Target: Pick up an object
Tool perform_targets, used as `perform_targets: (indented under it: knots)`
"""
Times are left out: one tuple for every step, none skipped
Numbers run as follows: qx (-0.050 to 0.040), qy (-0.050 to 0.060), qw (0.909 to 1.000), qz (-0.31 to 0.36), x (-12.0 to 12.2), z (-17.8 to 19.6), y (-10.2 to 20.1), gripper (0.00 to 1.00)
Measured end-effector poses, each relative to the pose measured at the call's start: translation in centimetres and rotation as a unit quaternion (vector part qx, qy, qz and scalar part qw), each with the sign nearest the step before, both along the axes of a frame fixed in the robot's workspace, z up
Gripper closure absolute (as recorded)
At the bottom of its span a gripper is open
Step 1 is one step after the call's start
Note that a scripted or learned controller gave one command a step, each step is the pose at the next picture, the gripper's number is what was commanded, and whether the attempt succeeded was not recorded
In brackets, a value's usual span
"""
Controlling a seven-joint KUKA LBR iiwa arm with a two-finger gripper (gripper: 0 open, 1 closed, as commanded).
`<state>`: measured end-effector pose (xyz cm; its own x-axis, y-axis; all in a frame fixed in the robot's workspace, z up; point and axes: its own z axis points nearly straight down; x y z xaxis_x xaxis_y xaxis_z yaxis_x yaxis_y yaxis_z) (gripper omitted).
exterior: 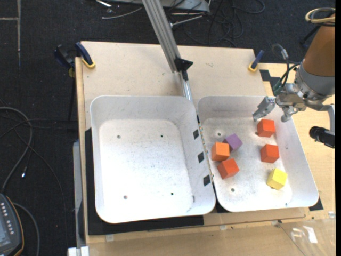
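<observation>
Orange cube (266,127) beneath open tool (275,111)

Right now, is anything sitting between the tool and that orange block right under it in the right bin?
Nothing visible. The tool hangs open just above the orange block, with bare bin floor between them. The closest other piece, a second orange block, lies nearer the camera, away from that path.

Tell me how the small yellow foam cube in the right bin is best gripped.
Grip the small yellow foam cube across two opposite flat side faces, coming straight down from above. It stands apart from the other blocks, so either pair likely suits, though the right white bin's rim is near.
</observation>
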<state>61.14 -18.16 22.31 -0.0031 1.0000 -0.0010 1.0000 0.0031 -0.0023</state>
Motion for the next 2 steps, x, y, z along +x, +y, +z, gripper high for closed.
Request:
perform_targets:
  knots:
    - [0.0016, 0.000, 1.0000, 0.002, 2.1, -3.6, 4.9, 0.00]
    - [0.0021, 0.000, 1.0000, 0.003, -0.1, -2.8, 11.7, 0.00]
